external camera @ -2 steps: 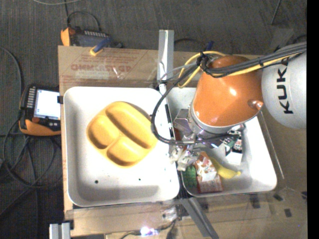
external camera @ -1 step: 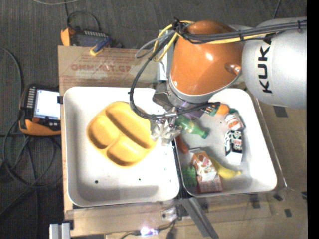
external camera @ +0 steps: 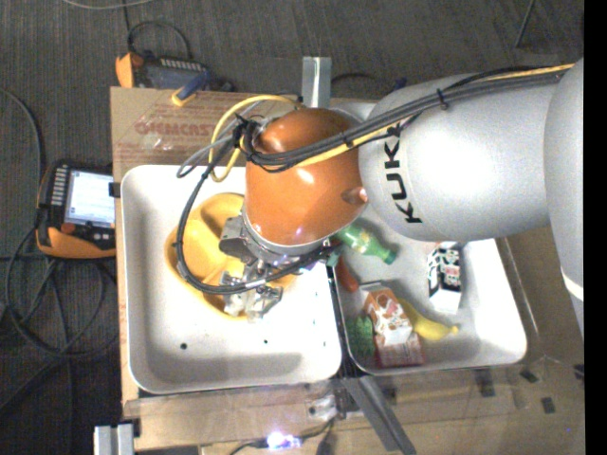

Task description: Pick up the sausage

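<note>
Jaws: from my remote view I cannot tell whether they are open or closed, because the gripper (external camera: 252,294) is a dark tangle of metal tucked under the wrist, and I see nothing clearly caught in it. I am looking down on 2 shallow white bins side by side on a bench. The grey arm (external camera: 474,159) comes in from the right, and its orange band (external camera: 303,183) hangs over the upper right part of the left bin (external camera: 152,349). The gripper sits low over the right edge of a yellow dish-like object (external camera: 201,240) in that bin, touching or nearly touching it; I cannot tell which. The sausage (external camera: 348,278) appears to be the small reddish-brown piece in the right bin (external camera: 503,344), against that bin's left wall, though it is too small and too shadowed for me to be sure. It lies just below a green bottle (external camera: 368,245) and just right of the gripper, across the divide between the bins. Also in the right bin are a red and orange carton (external camera: 391,325), a banana (external camera: 434,329) touching the carton's right side, and a black and white carton (external camera: 444,278) above the banana. Left of the bins, an orange-edged handheld screen (external camera: 81,209) rests on the floor.
</note>
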Robot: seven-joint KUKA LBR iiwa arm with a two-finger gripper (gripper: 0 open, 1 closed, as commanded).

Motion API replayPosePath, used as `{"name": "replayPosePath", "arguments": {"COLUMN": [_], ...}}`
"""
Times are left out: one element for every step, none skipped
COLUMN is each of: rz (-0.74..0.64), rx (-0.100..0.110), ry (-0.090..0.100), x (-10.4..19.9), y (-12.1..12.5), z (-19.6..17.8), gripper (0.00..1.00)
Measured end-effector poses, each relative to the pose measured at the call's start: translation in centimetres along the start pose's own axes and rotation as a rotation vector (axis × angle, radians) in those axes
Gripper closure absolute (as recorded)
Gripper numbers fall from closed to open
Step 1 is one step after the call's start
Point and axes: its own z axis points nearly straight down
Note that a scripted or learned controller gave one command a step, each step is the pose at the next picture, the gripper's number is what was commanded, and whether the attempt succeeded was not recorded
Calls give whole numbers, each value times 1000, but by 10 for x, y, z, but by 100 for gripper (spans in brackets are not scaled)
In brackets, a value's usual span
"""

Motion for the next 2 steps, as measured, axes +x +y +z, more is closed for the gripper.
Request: {"name": "replayPosePath", "arguments": {"rz": [-517,-1085], "rx": [0,-2], "ry": [-2,-1], "x": [-12,-40], "y": [-21,23], "z": [-25,-3], "gripper": [100,100]}}
